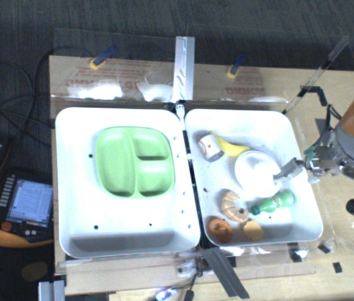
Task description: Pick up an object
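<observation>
Green divided tray (pixel 136 162) in the left bin (pixel 70 187). Crowded into the right bin (pixel 283 124): banana (pixel 234 147), white bowl (pixel 255 170), green bottle (pixel 272 204), pastry (pixel 232 204). Gripper (pixel 287 168) at the bowl's right rim, arm (pixel 343 152) off right.

- Both white bins (pixel 76 187) look like smooth, faintly glossy plastic.
- The green divided plate (pixel 134 162) is matt plastic.
- The table (pixel 61 80) looks like pale, unfinished wood.
- The upright post (pixel 183 68) is brushed metal.
</observation>
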Robot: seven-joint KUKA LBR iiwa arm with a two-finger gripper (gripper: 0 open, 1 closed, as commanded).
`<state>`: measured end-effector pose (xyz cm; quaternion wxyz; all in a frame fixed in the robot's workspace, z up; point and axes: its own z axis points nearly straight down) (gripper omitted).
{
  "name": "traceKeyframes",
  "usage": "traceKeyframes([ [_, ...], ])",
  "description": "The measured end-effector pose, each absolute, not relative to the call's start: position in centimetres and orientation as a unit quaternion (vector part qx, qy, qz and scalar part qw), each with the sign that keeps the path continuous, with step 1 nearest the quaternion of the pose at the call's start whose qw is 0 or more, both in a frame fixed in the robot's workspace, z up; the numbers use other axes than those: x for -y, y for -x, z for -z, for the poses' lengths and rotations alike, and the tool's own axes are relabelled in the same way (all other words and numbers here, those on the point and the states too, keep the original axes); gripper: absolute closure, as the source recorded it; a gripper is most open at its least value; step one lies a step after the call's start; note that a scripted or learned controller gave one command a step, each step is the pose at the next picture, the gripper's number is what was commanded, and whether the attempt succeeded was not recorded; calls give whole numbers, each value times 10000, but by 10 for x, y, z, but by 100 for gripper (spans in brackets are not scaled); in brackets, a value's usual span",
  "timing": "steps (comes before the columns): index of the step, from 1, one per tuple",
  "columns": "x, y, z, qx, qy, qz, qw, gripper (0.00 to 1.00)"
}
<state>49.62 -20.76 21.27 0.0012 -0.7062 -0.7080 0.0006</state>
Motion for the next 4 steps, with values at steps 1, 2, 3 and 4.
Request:
traceKeyframes([
  [1, 138, -484, -191, 7437, 6685, -9, 13, 0],
  [2, 104, -495, -122, 7742, 6330, -9, 22, 0],
  [3, 100, -486, -89, 7936, 6084, 13, -37, 0],
  [4, 99, -487, -99, 7935, 6086, 30, -41, 100],
])
